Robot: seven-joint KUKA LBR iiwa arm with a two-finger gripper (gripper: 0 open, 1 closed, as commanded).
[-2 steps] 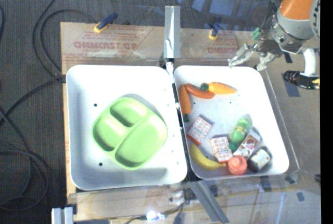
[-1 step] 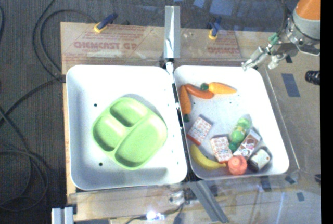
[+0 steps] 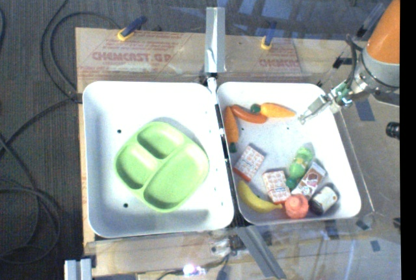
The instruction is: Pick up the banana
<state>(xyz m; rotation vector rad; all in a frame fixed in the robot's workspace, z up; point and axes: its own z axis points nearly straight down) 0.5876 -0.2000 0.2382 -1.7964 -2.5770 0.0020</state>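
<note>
The banana (image 3: pixel 255 199) is yellow and curved. It lies at the front of the right bin (image 3: pixel 348 162), partly under a small printed box (image 3: pixel 276 185). My gripper (image 3: pixel 305 115) hangs over the bin's back right part, pointing down and to the left, with its tip just right of an orange carrot (image 3: pixel 279 110). It is well behind the banana and apart from it. Nothing shows in its grasp.
The right bin also holds a red-orange sausage-like toy (image 3: pixel 247 114), another printed box (image 3: pixel 249 160), a green bottle (image 3: pixel 300 163), a pink ball (image 3: pixel 296 206) and a dark can (image 3: pixel 324 199). A green divided plate (image 3: pixel 162 165) lies in the left bin (image 3: pixel 104 103).
</note>
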